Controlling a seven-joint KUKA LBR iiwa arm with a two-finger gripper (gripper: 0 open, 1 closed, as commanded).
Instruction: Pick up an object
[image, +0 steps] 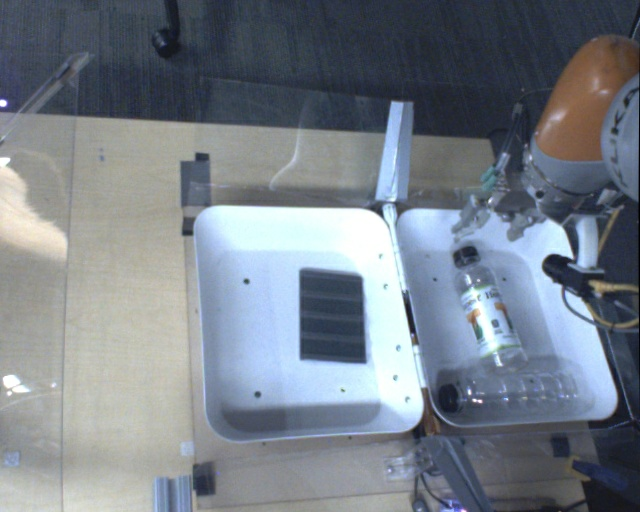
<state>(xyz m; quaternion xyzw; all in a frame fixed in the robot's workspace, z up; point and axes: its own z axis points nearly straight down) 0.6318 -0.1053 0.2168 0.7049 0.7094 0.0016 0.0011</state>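
Camera view, approach step: my tool (492, 212), fingers spread and empty, hangs just beyond the cap of the clear labelled plastic bottle (486, 313) in the right white bin (425, 300); next I judge descent over it.

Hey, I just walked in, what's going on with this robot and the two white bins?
A grey and orange robot arm reaches in from the right, its claw poised over the far edge of the right bin. That bin holds two clear plastic bottles: a labelled one lying just below the claw, and another on its side along the near wall. Nothing is between the claw's fingers. The left bin holds a dark ridged rectangular piece.
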